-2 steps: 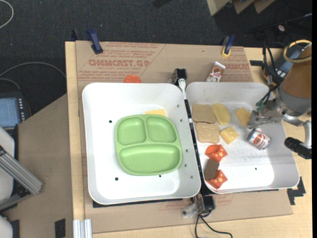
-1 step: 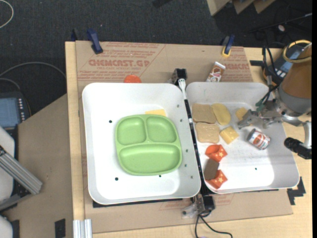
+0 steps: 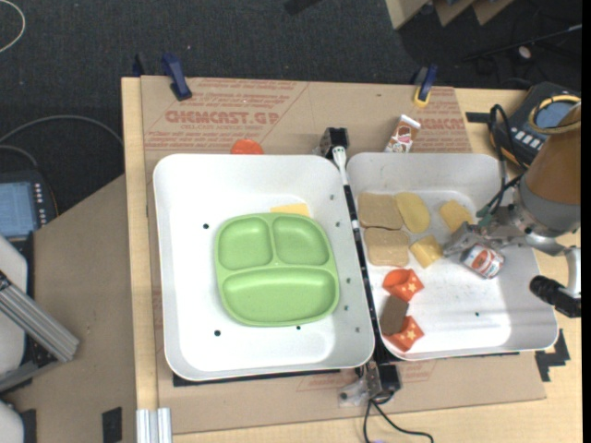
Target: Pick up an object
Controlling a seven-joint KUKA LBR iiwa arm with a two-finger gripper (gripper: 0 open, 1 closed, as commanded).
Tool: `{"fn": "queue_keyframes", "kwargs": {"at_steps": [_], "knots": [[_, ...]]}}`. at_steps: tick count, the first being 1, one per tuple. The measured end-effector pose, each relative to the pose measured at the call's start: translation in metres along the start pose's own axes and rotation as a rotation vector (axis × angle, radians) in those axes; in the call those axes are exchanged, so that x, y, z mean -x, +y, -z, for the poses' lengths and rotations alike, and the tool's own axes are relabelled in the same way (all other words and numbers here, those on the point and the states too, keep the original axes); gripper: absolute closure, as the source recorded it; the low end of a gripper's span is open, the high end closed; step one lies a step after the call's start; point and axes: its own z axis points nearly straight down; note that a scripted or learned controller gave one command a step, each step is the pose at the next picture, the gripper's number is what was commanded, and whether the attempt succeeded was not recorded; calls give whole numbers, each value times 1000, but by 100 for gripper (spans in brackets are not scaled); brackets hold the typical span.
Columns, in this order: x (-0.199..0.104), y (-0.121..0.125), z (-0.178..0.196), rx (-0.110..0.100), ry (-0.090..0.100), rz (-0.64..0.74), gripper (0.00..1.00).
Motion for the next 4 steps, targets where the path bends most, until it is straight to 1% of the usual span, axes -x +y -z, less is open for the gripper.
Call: {"fn": "queue_keyframes", "kwargs": {"at_steps": [1, 2, 3, 4], "knots": [[1, 1, 11, 3, -4, -1, 100], [1, 1, 10, 2, -3, -1, 0], [2, -29, 0, 0, 2, 1, 0], [4, -28, 10, 3, -3, -1, 100]]}}
